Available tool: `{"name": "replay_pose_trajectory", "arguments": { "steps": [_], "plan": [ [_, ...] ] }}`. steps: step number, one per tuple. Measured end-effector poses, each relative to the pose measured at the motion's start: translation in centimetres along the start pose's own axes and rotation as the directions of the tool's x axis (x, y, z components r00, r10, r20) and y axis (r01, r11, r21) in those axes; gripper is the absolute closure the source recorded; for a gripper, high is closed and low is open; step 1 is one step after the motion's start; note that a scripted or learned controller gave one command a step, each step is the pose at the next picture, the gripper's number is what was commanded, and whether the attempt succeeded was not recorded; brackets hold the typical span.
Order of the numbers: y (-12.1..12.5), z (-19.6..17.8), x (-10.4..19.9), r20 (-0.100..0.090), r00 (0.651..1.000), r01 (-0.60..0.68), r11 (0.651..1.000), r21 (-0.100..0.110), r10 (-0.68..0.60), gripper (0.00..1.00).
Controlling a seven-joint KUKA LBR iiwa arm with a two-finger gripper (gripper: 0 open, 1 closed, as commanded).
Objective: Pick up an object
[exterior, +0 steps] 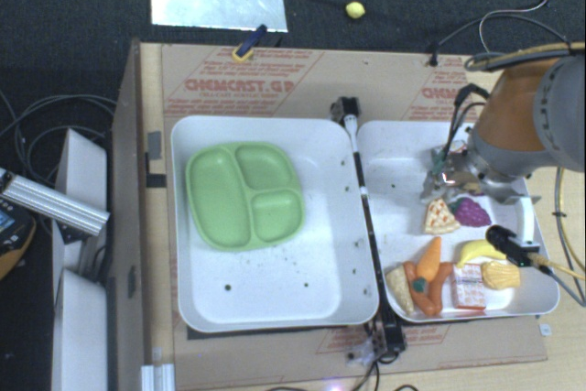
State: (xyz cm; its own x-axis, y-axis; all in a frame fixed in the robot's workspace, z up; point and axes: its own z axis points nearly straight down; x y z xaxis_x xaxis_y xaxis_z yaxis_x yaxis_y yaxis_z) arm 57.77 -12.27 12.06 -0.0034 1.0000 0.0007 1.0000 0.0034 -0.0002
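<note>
The gripper [443,179] is being held just above the pizza slice [440,217]; its finger state cannot be told.

Even overhead light, soft focus, glare on white bins [275,307].

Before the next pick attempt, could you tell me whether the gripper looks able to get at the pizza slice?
Probably yes: the gripper hangs just above the pizza slice, whose top lies uncovered, though the purple grapes crowd its right side.

Legible text: red print on brown cardboard sheet [275,78]
"CHEMCAST GP" reads behind left bin; repeated, partly cut, behind right bin; smaller lines unreadable.
</note>
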Motion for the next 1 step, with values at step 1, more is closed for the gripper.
{"name": "replay_pose_trajectory", "arguments": {
  "steps": [1],
  "plan": [
    [-0.88, -9.84, 2.05, 0.002, 1.000, 0.001, 1.000, -0.004, -0.001, 1.00]
  ]
}}
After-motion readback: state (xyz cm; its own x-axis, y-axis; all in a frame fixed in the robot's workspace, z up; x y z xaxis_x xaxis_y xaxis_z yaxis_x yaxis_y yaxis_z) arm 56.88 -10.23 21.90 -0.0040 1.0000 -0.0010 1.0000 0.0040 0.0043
